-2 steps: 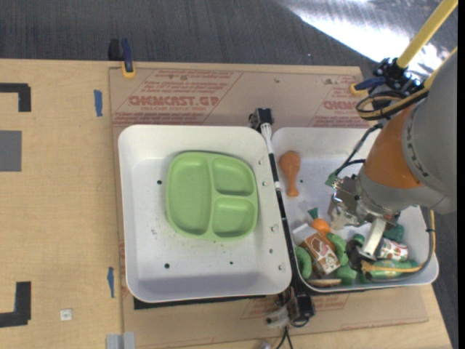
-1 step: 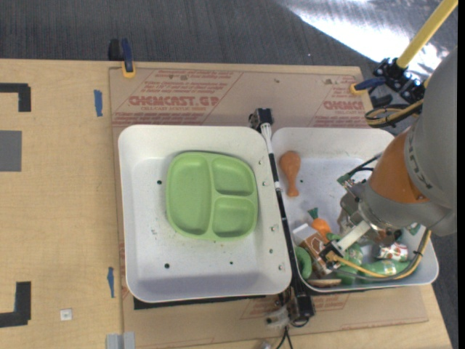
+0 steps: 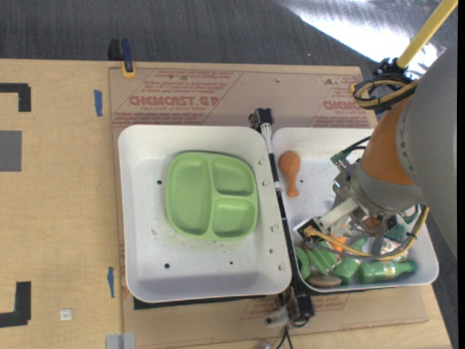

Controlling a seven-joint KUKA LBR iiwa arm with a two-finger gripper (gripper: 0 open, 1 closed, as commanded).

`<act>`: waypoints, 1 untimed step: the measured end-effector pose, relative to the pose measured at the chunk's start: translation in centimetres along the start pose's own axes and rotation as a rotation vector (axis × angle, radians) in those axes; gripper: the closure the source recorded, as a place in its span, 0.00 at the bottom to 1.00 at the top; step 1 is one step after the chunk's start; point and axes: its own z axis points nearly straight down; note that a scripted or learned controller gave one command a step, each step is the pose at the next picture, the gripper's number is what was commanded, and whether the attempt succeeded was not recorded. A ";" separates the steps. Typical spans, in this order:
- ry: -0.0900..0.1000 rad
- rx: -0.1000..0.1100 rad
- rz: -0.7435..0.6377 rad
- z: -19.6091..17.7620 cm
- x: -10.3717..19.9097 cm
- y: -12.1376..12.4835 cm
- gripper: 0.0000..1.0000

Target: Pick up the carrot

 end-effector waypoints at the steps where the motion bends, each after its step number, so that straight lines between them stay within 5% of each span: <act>1: -0.002 0.001 0.074 6.9 -3.4 6.5 0.00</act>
